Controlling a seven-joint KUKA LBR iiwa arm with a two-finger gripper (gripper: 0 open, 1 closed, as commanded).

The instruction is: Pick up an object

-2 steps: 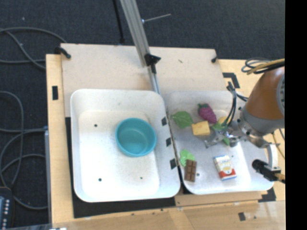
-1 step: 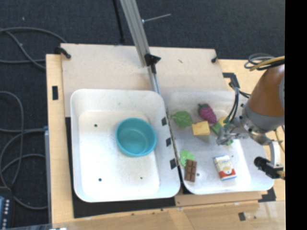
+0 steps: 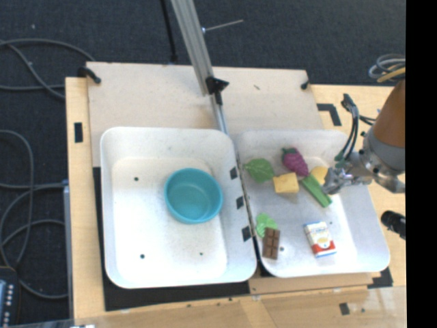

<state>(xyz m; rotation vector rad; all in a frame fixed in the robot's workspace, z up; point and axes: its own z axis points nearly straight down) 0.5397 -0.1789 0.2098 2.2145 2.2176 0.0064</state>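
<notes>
Bowl (image 3: 194, 195), one, left bin (image 3: 123, 149); six toys, right bin (image 3: 362, 244).

Lying on the pale wooden tabletop (image 3: 78, 203), carrying a beige board (image 3: 150, 101) and, in front of it, two white bins touching side by side, left bin (image 3: 116, 251) and right bin (image 3: 362, 244).
</notes>
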